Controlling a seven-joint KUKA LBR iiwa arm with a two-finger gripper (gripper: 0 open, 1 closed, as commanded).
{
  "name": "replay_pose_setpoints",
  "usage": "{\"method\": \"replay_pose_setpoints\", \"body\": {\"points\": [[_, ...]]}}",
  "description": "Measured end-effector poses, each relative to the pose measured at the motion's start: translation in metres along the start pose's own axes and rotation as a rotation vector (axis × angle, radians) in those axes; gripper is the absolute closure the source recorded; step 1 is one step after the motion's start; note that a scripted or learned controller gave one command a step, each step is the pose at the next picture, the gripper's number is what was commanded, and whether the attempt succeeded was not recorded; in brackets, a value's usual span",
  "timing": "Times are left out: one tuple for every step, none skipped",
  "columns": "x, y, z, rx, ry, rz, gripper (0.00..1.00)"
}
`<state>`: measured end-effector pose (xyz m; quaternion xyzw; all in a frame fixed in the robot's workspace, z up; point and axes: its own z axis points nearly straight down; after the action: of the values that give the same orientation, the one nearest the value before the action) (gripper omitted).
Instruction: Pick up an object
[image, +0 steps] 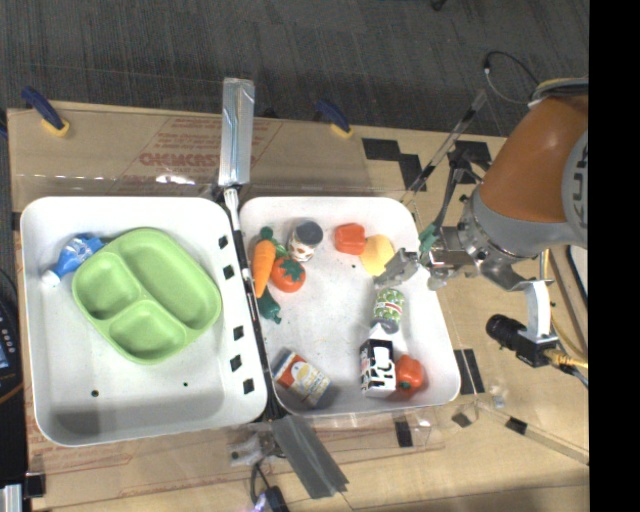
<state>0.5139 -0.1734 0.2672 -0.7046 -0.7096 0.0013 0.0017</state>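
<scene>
The grey arm with the orange band enters from the right of the frame. Its two-finger gripper (408, 262) sits at the upper right edge of the right-hand shallow white bin (330, 320). Whether its fingers are spread or closed cannot be told from this view, and nothing is seen held between them.

Candidate objects lie in the right-hand bin. The nearest is a rounded yellow plastic fruit (376, 254), immediately left of the gripper in the frame and next to a small orange block (349, 238). A green-and-white cylindrical bottle (388, 308) lies just below the gripper, its long axis running roughly top to bottom in the frame. Judgement: the yellow fruit is the closest target, requiring only a short leftward reach; the bottle requires finger alignment across its short axis.

The left-hand bin holds a green compartmented plastic tray (146, 292).
</scene>
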Motion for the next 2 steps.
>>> {"method": "replay_pose_setpoints", "body": {"points": [[-0.027,-0.015,0.161,0.004,0.002,0.196,0.00],[-0.026,-0.014,0.150,0.003,0.002,0.191,1.00]]}}
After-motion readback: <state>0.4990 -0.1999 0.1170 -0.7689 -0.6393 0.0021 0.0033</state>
